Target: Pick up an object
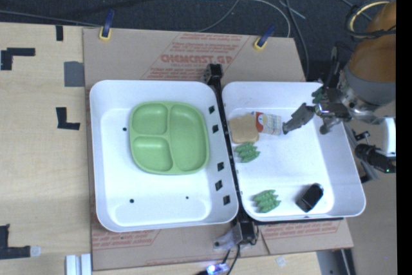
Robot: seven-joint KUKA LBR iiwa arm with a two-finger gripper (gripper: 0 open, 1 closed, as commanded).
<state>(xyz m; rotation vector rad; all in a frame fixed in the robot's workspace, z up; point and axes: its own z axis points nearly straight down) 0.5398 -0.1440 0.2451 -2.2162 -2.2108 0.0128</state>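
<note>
The hand (301, 118) is hanging over the right bin (335, 203), reaching in from its right side, and one dark finger is pointing toward a small bottle with a red cap (269, 123); whether the fingers are standing wide or narrow I cannot tell from this slant. The bottle is lying touching a tan sponge-like block (243, 129), so a closing grasp is likely to be nudging both and slipping off. That pair is also sitting near the divider between the bins (223, 138), leaving little room on that side. A green leafy piece (246, 152) is lying just beside the block. More open floor is surrounding a second green piece (265, 200) and a black block (310, 197) near the front wall. The left bin (106, 158) is carrying a green divided plate (170, 138).
</note>
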